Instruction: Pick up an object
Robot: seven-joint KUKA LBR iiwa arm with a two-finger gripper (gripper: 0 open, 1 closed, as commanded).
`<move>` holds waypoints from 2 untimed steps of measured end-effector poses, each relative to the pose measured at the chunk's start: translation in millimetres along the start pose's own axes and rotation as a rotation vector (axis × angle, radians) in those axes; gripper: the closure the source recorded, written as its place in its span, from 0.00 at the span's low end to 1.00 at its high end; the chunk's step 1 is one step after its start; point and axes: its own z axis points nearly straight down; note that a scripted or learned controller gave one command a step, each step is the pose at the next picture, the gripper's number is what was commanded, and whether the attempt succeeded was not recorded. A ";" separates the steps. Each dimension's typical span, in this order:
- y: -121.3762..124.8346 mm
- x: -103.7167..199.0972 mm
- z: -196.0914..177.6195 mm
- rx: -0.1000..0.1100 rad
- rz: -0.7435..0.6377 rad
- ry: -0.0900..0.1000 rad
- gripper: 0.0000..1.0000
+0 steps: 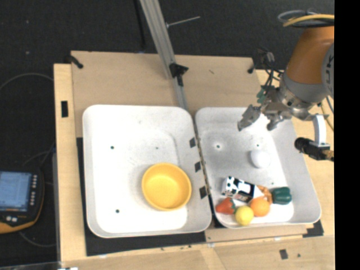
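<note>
While its two dark fingers stand spread apart with nothing between them, the gripper of the grey arm, banded in glossy orange above the wrist, hangs over the far part of the right bin, a shallow white tray with rounded corners and a faintly speckled floor. Below the gripper in the view, toward the bin's near side, a small smooth white ovoid object lies alone on the bare floor. Farther still from the fingers, a cluster of toys is packed into the bin's near corner: a boxy black-and-white piece, a round orange fruit and a round yellow one touching each other, a red rounded piece at the left of the group, and a dark green glossy piece at its right. Well to the gripper's left in the view, the left bin, of the same white moulded form, holds a round yellow bowl with a smooth matte inside, sitting upright near its front edge. Both bins rest side by side on a pale wooden bench, and a slim grey metal rail slants across its far edge.
</note>
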 end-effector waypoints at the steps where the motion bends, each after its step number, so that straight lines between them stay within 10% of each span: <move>1: 0.0 0.0 0.0 0.000 0.000 0.000 0.00; 2: 1.1 -3.1 63.0 0.005 0.004 -0.002 0.00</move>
